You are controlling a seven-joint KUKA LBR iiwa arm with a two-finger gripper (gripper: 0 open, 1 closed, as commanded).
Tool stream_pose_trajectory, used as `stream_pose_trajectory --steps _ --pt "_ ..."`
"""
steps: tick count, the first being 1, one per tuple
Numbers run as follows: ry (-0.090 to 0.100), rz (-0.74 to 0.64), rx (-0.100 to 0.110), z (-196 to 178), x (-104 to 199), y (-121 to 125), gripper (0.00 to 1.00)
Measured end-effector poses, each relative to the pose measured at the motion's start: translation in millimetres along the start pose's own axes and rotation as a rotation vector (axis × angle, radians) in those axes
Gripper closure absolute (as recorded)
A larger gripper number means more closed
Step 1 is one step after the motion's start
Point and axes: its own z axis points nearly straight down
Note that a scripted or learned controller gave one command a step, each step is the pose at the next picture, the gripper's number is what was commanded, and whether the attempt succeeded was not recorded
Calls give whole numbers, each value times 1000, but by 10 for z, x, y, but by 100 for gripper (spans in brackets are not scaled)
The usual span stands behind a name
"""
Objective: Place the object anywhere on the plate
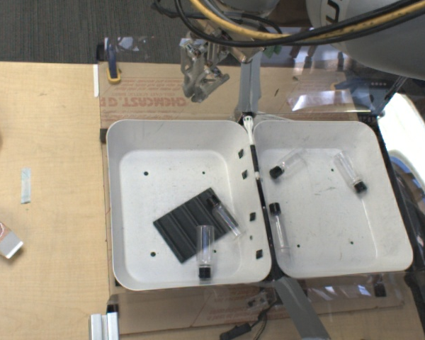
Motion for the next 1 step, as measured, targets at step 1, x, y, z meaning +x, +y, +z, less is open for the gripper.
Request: stream_pose_trajectory --steps 1 --pt "1 -348 -2 558 -167 211 100"
